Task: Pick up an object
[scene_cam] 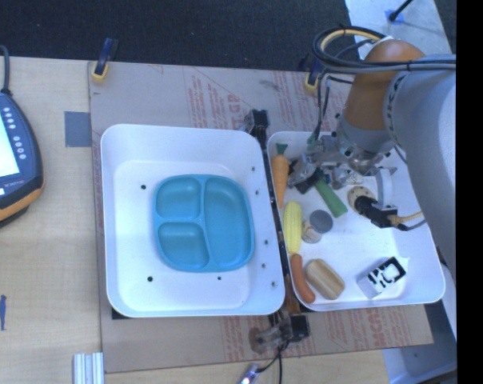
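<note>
Far left on the bench (49,246), a grey and orange control pendant (5,158) lies with its screen lit; any writing on it is too small to read. A blue-handled clamp (104,59) grips the cardboard sheet's back edge, and that sheet carries red print, too faint to make out.

Now the left bin (121,214): a blue divided plate (203,222) lies flat in the middle of it, three compartments.

Over to the right bin (417,290), and it's crowded. An orange carrot (280,178) lies along the left wall, a yellow corn cob (292,226) just below it, then a reddish sausage (301,278) nearer the front. Beside that, a tan bread roll (325,278). A small grey-topped can (317,226) stands just right of the corn. A green stick (331,198) lies tilted above it. Front right, a black-and-white block (383,275), its markings unreadable.

The arm comes in from the right, orange band up top, and the jaws (315,174) are low at the bin's back, right by the green stick and near the carrot. Whether they're spread or closed, I can't tell. Nothing is visibly held.
</note>
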